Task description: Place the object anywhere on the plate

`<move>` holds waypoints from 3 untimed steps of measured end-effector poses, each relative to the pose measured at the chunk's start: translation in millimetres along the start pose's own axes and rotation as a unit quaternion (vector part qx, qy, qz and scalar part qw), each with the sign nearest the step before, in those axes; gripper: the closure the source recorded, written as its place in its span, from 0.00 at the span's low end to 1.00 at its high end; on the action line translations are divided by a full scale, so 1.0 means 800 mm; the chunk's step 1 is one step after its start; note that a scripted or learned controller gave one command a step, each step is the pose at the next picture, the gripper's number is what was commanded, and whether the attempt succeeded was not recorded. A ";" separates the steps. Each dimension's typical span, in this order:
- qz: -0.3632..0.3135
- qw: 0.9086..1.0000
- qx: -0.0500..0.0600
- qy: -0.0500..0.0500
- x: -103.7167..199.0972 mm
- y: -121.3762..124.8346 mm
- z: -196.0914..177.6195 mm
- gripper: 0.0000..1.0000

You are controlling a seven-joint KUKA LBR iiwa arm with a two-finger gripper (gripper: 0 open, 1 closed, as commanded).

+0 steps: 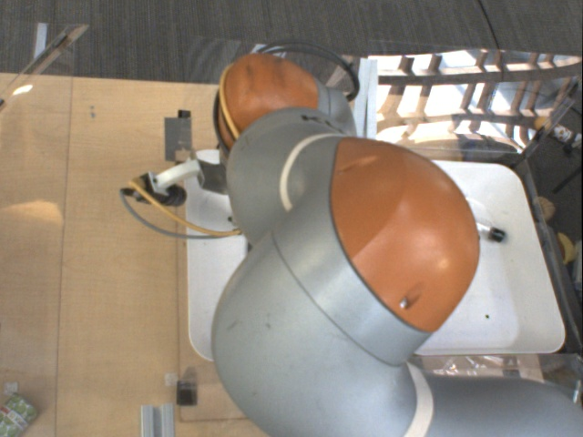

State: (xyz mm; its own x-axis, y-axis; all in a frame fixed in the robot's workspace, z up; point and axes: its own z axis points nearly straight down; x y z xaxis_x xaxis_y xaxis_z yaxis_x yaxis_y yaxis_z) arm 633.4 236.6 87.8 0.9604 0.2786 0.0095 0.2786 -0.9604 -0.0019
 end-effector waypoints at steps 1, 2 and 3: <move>0.000 1.000 0.001 0.002 0.001 0.000 -0.014 1.00; 0.000 1.000 0.001 0.004 0.002 0.000 -0.028 1.00; 0.000 1.000 0.001 0.005 0.003 0.000 -0.042 1.00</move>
State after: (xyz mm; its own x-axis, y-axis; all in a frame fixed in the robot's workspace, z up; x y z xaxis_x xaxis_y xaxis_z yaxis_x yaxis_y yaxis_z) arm 635.1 237.3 121.3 0.9604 0.2779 0.0205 0.2781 -0.9605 -0.0049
